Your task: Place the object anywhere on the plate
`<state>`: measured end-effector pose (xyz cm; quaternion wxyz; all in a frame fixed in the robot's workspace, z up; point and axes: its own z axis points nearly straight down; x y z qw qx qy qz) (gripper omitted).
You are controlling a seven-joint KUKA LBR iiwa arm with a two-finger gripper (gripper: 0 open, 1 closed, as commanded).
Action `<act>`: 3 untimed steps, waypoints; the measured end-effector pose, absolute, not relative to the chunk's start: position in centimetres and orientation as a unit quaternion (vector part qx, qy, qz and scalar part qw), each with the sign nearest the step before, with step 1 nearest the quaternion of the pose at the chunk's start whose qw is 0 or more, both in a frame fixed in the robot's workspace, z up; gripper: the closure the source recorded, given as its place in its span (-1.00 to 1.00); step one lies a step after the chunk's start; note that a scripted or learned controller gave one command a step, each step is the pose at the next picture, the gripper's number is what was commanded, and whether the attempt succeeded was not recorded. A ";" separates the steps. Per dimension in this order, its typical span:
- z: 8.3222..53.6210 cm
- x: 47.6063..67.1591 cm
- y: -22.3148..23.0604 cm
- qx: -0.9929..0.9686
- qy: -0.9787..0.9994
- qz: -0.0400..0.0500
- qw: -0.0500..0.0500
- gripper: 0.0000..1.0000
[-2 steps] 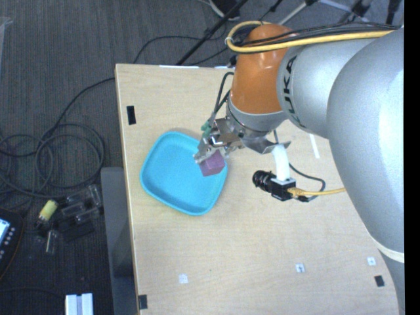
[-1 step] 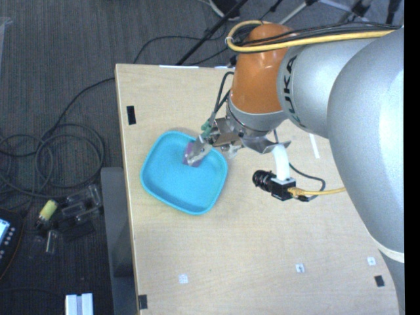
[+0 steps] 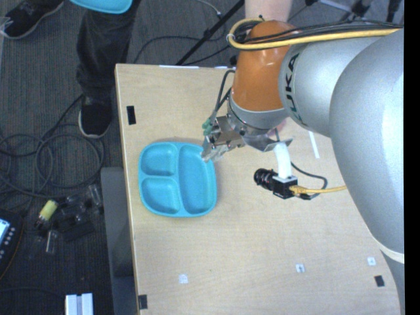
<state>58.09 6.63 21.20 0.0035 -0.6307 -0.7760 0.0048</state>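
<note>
Pale wood is making up the bench, which is standing over a dark floor where loose cables are trailing.

In the camera view, the plate, blue with one long compartment and two small ones, is lying flat close to the bench's left edge, about midway along it. That is leaving every compartment open from above, so a drop anywhere inside the rim should count. The arm is reaching in from the right and bending steeply down, which is bringing the tool right to the plate's far right rim, at the end of the long compartment. It looks placed for a release over the plate.

Whether the tool is wide, narrow or holding anything, I cannot tell, since the wrist is covering most of it. A small greenish bit is showing at the tool's upper side, too small to say whether it is the object. If the object is riding with the tool, it is hanging just at the plate's edge and would want a slight move inward.
</note>
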 end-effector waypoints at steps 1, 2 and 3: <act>20.3 55.8 11.8 -0.554 -0.832 0.002 0.002 1.00; 24.7 50.8 7.1 -0.367 -0.930 0.001 0.002 1.00; 18.1 53.5 8.1 -0.379 -0.925 0.002 0.002 1.00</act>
